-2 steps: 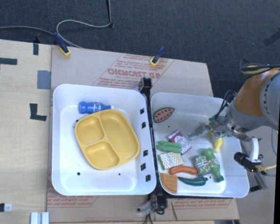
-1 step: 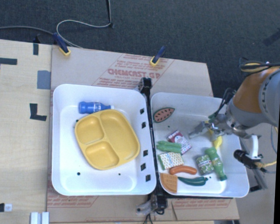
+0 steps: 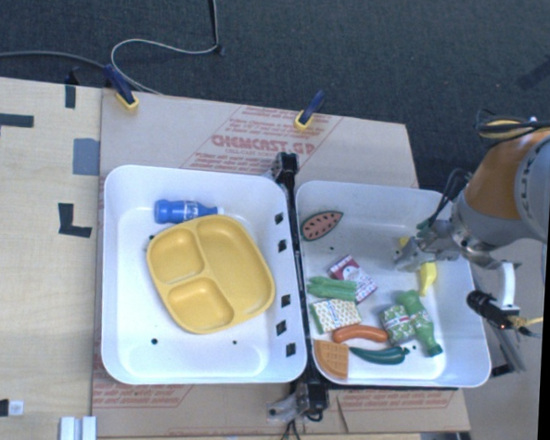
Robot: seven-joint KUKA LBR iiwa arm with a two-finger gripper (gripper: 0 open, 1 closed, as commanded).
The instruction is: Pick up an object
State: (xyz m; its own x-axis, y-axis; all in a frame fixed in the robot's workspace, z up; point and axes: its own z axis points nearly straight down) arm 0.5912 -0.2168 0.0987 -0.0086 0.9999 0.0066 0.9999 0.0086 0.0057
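Note:
The right bin (image 3: 378, 204) holds several toy foods: a brown oval piece (image 3: 319, 225), a red and white packet (image 3: 346, 268), a green cucumber (image 3: 331, 288), a checkered green box (image 3: 334, 313), a red sausage (image 3: 361, 334), an orange wedge (image 3: 332, 357) and a dark green pepper (image 3: 378, 355). A green carton (image 3: 400, 320) and a green bottle (image 3: 423, 330) lie near the right wall. My gripper (image 3: 418, 251) is low in the right part of this bin, directly over a yellow piece (image 3: 427, 276). The wrist hides what sits under the gripper.
The left bin (image 3: 123, 279) carries a yellow divided plate (image 3: 210, 272) and a blue bottle (image 3: 184, 211) behind it. A black divider clip (image 3: 286, 166) joins the bins. The grey and orange arm (image 3: 504, 196) hangs over the right bin's right edge. Cardboard lies under both bins.

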